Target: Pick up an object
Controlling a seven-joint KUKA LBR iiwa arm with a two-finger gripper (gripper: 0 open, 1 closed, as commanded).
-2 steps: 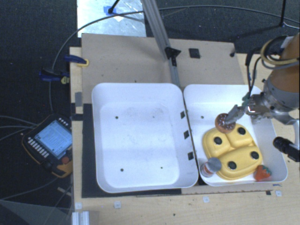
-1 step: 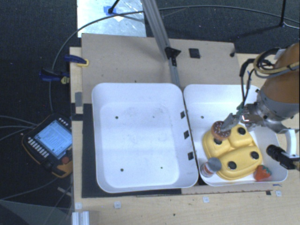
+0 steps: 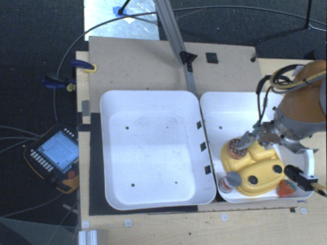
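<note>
Gripper (image 3: 254,137) over right bin (image 3: 225,106), finger state unclear; yellow toy (image 3: 254,168) directly below-left, long axis diag.

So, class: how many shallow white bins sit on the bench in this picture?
2. The left bin and the right bin stand side by side; the right one holds a yellow toy under the gripper.

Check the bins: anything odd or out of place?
Nothing spilled or broken. All items crowd the right bin's near corner: a yellow toy with small pieces around it, a red one by the rim. The tool hovers above the toy.
</note>
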